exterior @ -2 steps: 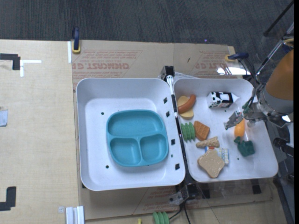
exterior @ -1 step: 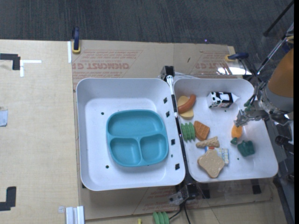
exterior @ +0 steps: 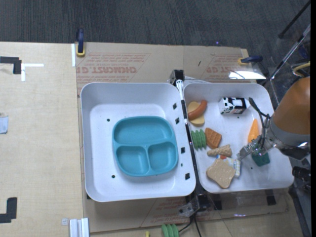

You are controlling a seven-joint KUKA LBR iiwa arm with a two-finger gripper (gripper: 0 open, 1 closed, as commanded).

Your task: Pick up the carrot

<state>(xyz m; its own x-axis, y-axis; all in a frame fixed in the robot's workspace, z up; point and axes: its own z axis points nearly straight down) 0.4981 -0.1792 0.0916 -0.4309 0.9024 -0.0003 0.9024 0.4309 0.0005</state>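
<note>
The carrot (exterior: 254, 130) is a small orange wedge lying near the right wall of the right bin (exterior: 276, 179). My gripper (exterior: 253, 152) hangs low over the bin floor just below the carrot and looks apart from it. A teal piece at the tool's tip sits to the lower right of the carrot. The orange band of the arm (exterior: 296, 107) rises at the right edge of the view.
The right bin also holds a peach-coloured slice (exterior: 196, 110), a black and white toy (exterior: 233, 105), a green piece (exterior: 199, 139), an orange cracker (exterior: 213, 137), a tan piece (exterior: 219, 151) and a bread slice (exterior: 221, 173). A teal divided plate (exterior: 145, 145) lies in the left bin (exterior: 94, 132).
</note>
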